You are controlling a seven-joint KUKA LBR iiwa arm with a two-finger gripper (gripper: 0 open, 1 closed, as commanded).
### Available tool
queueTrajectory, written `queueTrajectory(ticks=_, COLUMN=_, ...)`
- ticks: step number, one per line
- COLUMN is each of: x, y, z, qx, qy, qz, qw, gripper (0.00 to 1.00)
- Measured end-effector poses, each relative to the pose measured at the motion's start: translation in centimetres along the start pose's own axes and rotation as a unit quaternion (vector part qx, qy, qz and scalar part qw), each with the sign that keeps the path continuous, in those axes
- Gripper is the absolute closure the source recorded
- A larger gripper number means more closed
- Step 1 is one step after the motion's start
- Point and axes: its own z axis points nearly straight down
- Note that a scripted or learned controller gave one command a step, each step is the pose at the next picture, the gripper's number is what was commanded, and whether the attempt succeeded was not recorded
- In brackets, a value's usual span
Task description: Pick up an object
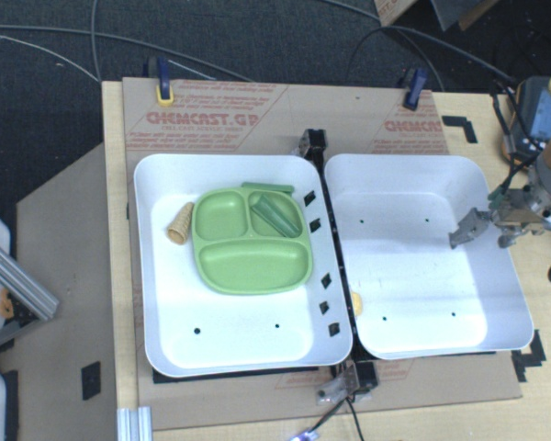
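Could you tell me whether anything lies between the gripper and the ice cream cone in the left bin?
Yes. The gripper sits over the right bin's right side. Between it and the cone run the two bins' adjoining walls and the green divided plate, which lies just right of the cone.

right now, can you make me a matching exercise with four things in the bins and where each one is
Things:
1. green divided plate
2. ice cream cone
3. gripper
4. green pod-shaped piece

Places:
A. over the right bin's right side
B. in the plate's upper right compartment
C. middle of the left bin
D. on the left bin's floor, just left of the plate

Pairs: 1-C, 2-D, 3-A, 4-B
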Motion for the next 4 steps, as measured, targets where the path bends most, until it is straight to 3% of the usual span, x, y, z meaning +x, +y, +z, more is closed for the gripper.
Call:
queueTrajectory(ticks=1, x=0.0, y=0.3, z=-0.7, qx=-0.007, qy=-0.002, qz=-0.002, qw=1.0000, gripper=0.00)
queueTrajectory(ticks=3, x=-0.2, y=1.6, z=8.9, qx=-0.004, qy=-0.001, qz=-0.002, qw=1.0000, gripper=0.00)
queueTrajectory(ticks=4, x=0.0, y=1.7, z=9.8, qx=-0.006, qy=0.000, qz=-0.003, qw=1.0000, gripper=0.00)
